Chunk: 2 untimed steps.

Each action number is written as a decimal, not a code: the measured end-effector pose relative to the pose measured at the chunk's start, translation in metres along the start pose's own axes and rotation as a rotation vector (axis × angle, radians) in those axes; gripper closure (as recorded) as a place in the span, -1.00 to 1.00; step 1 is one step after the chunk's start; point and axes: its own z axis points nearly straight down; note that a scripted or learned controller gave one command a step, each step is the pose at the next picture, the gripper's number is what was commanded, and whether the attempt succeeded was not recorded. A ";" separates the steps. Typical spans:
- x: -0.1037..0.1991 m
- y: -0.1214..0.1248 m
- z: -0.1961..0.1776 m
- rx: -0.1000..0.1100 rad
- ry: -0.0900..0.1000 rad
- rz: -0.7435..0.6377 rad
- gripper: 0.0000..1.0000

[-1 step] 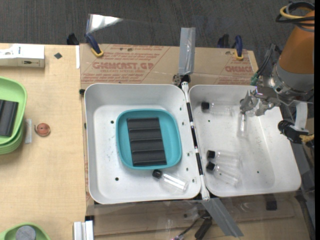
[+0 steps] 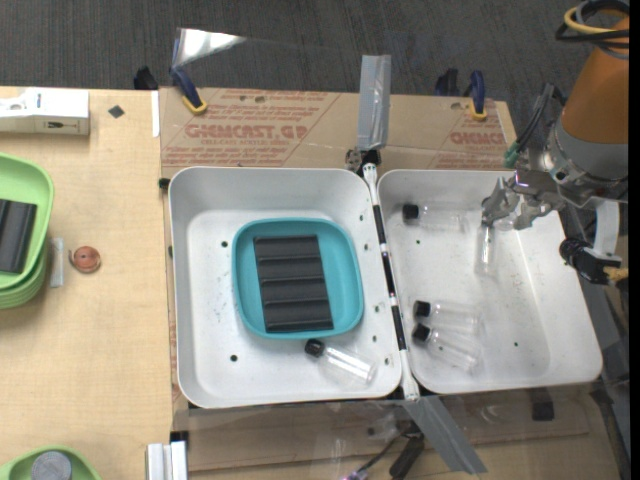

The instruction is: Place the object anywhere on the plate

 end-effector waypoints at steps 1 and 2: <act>0.044 0.006 0.038 -0.003 0.003 -0.202 1.00; 0.114 -0.015 0.028 -0.004 0.002 -0.395 1.00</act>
